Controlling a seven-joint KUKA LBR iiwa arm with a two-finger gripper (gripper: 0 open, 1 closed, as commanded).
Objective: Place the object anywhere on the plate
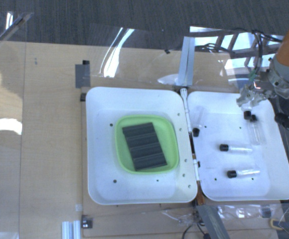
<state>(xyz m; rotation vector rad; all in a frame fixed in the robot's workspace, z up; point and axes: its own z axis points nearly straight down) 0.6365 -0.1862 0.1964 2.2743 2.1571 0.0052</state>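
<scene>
While hovering at the right bin's far edge, my pincer (250,99) state: cannot tell. Picking step; next, grab a clear black-capped vial (237,147), carry to the green square plate (170,133).

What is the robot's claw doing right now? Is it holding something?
Gripper: over the far corner of the right bin, above a tube; open or closed cannot be told, and nothing is seen held in it.

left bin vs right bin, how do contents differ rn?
The left bin holds a green plate with a dark ribbed block lying on it; the right bin holds several small clear tubes with black caps, scattered loose. The left bin's load sits centred; the right bin's is spread out. Both bins are shallow and white.
</scene>
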